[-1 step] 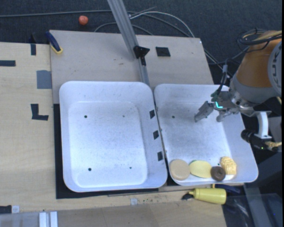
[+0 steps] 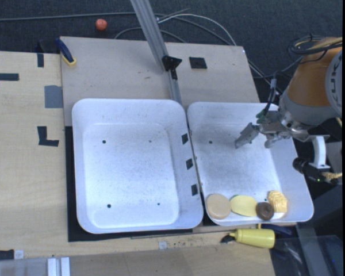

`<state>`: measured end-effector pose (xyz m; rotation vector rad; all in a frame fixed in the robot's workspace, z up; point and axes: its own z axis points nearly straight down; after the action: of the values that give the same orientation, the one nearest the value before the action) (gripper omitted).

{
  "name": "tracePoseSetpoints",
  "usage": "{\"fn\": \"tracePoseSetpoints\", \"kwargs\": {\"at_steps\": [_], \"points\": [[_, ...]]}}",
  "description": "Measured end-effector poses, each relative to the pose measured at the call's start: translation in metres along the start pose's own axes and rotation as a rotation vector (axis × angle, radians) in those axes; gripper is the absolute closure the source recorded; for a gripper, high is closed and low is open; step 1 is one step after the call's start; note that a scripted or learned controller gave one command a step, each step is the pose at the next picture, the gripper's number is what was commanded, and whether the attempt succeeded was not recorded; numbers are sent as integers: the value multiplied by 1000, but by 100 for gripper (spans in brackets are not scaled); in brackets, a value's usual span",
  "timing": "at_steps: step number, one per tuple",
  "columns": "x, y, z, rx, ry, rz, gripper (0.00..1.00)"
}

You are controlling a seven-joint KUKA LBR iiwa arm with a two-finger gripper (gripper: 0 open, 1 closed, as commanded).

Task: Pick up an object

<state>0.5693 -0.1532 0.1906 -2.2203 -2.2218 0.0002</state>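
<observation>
In the right bin (image 2: 218,125), several small objects lie in a row along the near edge. They are a tan round disc (image 2: 218,206), a pale yellow oval piece (image 2: 243,205), a dark brown round piece (image 2: 265,211) and a yellow corn-like piece (image 2: 278,200). My gripper (image 2: 255,142) hangs over the right middle of this bin, well behind that row and apart from it. Its fingers (image 2: 244,137) are spread open with nothing between them. The grey and orange arm (image 2: 313,91) reaches in from the right.
The left bin (image 2: 126,111) sits beside the right one. A slanted metal pole (image 2: 152,30) stands behind the bins. A yellow-handled tool (image 2: 254,237) lies just in front of the right bin. Cables (image 2: 207,25), a red ball (image 2: 101,23) and a blue-yellow tool (image 2: 66,52) lie at the back.
</observation>
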Motion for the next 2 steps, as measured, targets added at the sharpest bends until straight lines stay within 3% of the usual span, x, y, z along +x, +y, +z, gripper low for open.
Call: {"fn": "tracePoseSetpoints", "kwargs": {"at_steps": [2], "points": [[-4,-7,98,5,1,0,0]]}}
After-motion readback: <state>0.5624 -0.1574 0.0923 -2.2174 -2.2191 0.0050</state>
